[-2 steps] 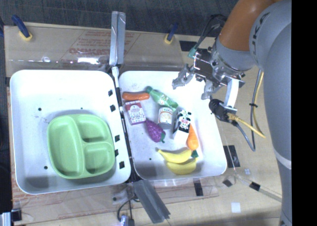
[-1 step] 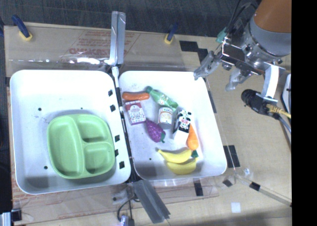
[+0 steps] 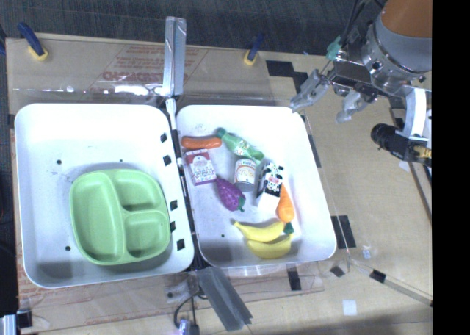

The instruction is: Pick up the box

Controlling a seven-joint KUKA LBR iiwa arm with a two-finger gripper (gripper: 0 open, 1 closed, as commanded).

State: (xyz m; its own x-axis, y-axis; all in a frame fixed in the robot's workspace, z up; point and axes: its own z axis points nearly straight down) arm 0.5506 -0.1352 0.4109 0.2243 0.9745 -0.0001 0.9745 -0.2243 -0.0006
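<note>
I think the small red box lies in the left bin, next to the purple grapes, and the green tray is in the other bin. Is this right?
Not quite. The camera view shows the small red box in the right bin, next to the purple grapes. The green tray is in the other bin, the left bin.

You find the box hemmed by the sausage above and grapes lower right.
</note>
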